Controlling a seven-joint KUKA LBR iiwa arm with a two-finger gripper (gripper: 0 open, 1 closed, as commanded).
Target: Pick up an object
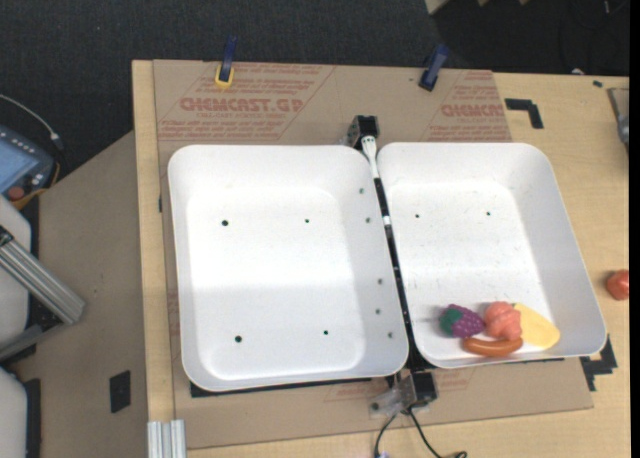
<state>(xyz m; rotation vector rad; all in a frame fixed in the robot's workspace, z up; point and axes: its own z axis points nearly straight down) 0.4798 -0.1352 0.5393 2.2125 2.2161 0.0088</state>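
Two shallow white bins sit side by side on my bench, over a brown cardboard sheet (300,96) held at its far edge by a yellow-and-blue clamp (227,68) and a blue clamp (433,68). I see the left bin (190,246) with bare floor. In the right bin (560,236), the toy food is bunched in the near corner: purple grapes (462,321), a red sausage (492,346) touching them, what looks like an orange-red strawberry (504,319), and a yellow banana-like piece (538,329). An orange object (618,285) lies outside, right. Gripper state: I cannot tell.
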